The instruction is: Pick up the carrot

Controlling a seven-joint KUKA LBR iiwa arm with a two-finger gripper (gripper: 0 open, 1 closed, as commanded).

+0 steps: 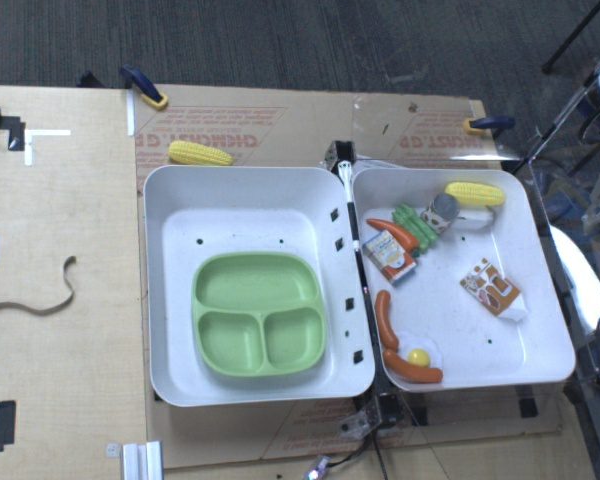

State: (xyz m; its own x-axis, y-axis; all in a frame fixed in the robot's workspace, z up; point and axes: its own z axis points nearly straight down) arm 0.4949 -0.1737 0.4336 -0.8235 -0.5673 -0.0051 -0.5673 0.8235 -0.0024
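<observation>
The carrot (395,232) is orange with a green leafy top. It lies at a slant in the upper left part of the right bin (540,268). Its orange end points toward the bin's left wall and its green top points toward a small grey item (442,208). A small printed carton (390,257) lies right against the carrot's lower side.
The right bin also holds a corn cob (474,194), a snack packet (492,290), two sausages (384,320) (413,371) and a yellow ball (418,356). A green divided plate (260,313) sits in the left bin (170,268). Another corn cob (200,153) lies on the bench behind it.
</observation>
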